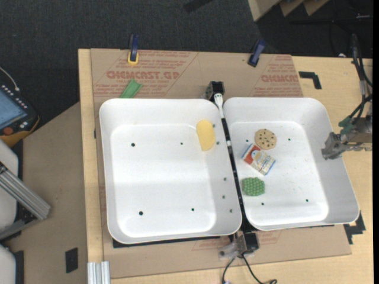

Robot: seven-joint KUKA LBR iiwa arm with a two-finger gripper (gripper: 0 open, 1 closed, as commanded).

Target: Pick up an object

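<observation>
Two shallow white bins sit side by side on a cardboard-covered surface printed with faded red lettering. The left bin takes up the middle of the frame; the right bin lies toward the right side, and the two meet along a dark seam running from top centre to bottom centre.

In the left bin, a pale yellow oblong piece lies near the upper right corner of the bin floor, close to the seam. In the right bin, three things cluster in its left half: a round cookie with dark chips toward the top, a small red, white and blue packet just below it and tilted, and a green round bumpy item lower still, near the seam. The cookie and the packet are just beside one another; the green item sits a little apart from them.

The tool is at the right edge of the frame, over the right rim of the right bin, well apart from all the objects. It looks grey and blurred, and I cannot tell how it is set; nothing is seen in its grasp.

On the cardboard above the left bin lies a small green strip, with a blue and yellow clamp at the board's top edge and a second blue clamp farther right.
</observation>
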